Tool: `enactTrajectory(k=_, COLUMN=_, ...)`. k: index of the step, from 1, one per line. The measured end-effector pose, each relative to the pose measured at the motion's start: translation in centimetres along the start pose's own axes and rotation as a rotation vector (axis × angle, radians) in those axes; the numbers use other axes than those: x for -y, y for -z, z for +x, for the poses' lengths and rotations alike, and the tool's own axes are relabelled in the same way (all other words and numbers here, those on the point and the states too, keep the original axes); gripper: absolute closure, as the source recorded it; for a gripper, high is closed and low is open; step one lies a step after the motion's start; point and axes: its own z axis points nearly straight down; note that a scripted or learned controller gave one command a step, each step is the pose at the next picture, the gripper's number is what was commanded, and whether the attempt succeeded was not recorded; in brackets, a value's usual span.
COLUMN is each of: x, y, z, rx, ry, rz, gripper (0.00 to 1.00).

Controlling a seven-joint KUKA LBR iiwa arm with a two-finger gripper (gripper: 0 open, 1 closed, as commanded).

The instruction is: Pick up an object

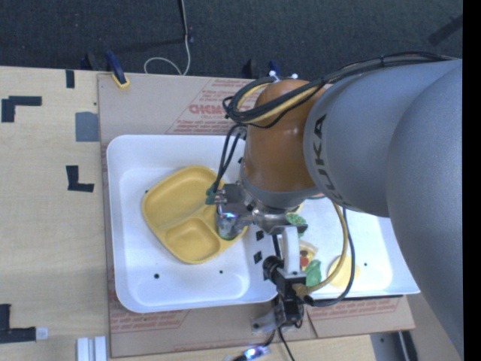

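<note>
The gripper (pixel 228 224) hangs over the yellow divided tray's (pixel 180 209) right edge; its opening I cannot tell; a pinch there may slip off the smooth rim.

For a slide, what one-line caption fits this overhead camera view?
Grey-and-orange arm reaching over a yellow divided plate in the left white bin.

We're seeing a yellow divided plate (pixel 183 213) lying flat in the left bin (pixel 124 201), turned at an angle, its right edge hidden under the arm. In the right bin (pixel 391 277), small green, red and yellow items (pixel 310 265) are sitting partly hidden, too obscured to identify.
</note>
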Motion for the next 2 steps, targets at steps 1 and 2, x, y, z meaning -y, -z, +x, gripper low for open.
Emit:
enactTrajectory(k=1, x=-0.4, y=0.6, z=0.3, rx=-0.004, ry=0.004, rz=-0.013, gripper=0.0)
enactTrajectory(k=2, x=-6.0, y=-12.5, z=3.8, rx=-0.007, ry=0.003, rz=-0.029, gripper=0.0)
